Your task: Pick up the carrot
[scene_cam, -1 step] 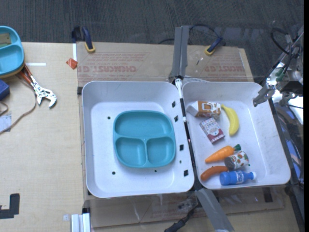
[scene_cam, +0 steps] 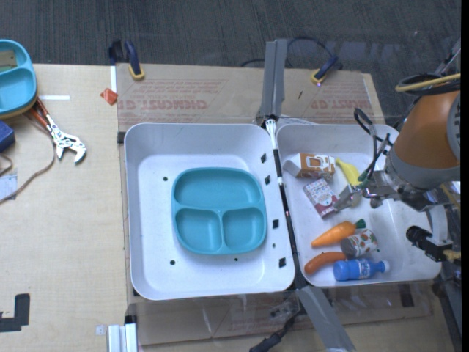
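Orange carrot (scene_cam: 334, 234) lies in the right bin (scene_cam: 421, 270), long axis running low-left to upper-right, green tip toward the arm. Just above it, up and right, hangs the gripper (scene_cam: 349, 198); I cannot tell whether it is spread or closed. It holds nothing visible.

Orange carrot (scene_cam: 335, 233) — green tip; teal tray (scene_cam: 218, 210); white bins (scene_cam: 146, 218)
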`<state>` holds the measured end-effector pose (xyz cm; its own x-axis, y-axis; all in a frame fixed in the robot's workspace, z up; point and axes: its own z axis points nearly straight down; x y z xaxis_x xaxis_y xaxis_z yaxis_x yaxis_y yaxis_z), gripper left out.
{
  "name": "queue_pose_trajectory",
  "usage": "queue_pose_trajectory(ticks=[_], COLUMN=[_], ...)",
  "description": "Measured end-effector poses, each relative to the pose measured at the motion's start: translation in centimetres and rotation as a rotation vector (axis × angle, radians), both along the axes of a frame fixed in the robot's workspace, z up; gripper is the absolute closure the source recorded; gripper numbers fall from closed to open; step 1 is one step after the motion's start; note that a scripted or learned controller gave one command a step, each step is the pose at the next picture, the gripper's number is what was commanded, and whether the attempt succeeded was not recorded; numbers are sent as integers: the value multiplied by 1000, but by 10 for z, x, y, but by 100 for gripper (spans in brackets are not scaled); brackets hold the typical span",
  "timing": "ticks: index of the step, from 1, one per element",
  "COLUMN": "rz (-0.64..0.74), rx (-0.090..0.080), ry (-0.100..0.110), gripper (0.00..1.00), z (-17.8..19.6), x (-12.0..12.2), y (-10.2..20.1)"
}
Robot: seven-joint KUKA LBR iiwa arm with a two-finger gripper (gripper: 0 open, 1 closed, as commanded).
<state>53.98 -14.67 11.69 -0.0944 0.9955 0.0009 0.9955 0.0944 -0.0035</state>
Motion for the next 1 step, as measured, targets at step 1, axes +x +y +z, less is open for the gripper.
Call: queue_pose_trajectory(ticks=[1], rz=[34], rx=[0], ry=[1], gripper=[0], z=[-27], x=[-54], y=[42])
